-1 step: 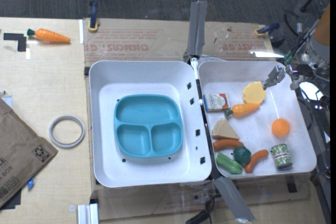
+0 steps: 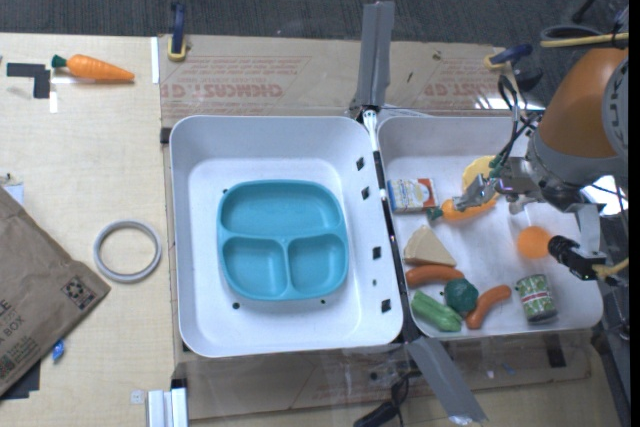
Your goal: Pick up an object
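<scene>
A grey KUKA arm (image 2: 580, 115) with an orange band reaches in from the right over the right-hand white bin (image 2: 440, 130), its gripper (image 2: 487, 187) low over the bin's upper middle. The gripper sits right at an orange, carrot-like toy (image 2: 468, 207) that lies tilted on the bin floor — whether the fingers are closed on it or merely beside it cannot be told from this angle. A yellow item (image 2: 478, 168) peeks out just behind the gripper.

Around them the bin holds a scatter of play food: a small white carton with a red-and-green label (image 2: 411, 194) near the bin's left wall, a tan wedge of bread (image 2: 428, 244) below it, a red sausage (image 2: 433, 275) beneath the wedge, a green vegetable (image 2: 435, 311) at the lower edge, a dark green round piece (image 2: 461, 295) touching it, a second orange-red sausage (image 2: 487, 304) just to the right, a small green-labelled can (image 2: 535, 297) near the lower right corner, and an orange ball (image 2: 534, 242) above the can.

The left white bin (image 2: 200, 315) carries a teal three-compartment plate (image 2: 283, 239). On the bench to the left lie a grey tape ring (image 2: 127, 249), a toy carrot (image 2: 92, 68) — well apart from both bins — and the corner of a brown cardboard box (image 2: 40, 300).
</scene>
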Tool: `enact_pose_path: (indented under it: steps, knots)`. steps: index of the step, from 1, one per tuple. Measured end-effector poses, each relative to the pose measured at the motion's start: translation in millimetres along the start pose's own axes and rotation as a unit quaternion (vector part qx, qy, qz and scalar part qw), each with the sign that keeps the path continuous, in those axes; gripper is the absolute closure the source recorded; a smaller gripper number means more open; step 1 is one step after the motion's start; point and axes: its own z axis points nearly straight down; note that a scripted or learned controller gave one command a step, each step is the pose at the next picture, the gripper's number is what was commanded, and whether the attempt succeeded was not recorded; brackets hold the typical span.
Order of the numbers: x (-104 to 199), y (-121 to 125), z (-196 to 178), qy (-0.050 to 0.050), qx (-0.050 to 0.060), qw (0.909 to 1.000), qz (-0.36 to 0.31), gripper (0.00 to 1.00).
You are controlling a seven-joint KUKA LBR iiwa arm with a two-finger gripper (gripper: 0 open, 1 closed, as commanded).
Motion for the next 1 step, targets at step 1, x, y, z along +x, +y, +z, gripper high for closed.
enact_pose_path:
  steps: [1]
  knots:
    - [-12.4, 11.0, 1.7, 0.002, -0.003, 0.9992, -0.04, 0.0]
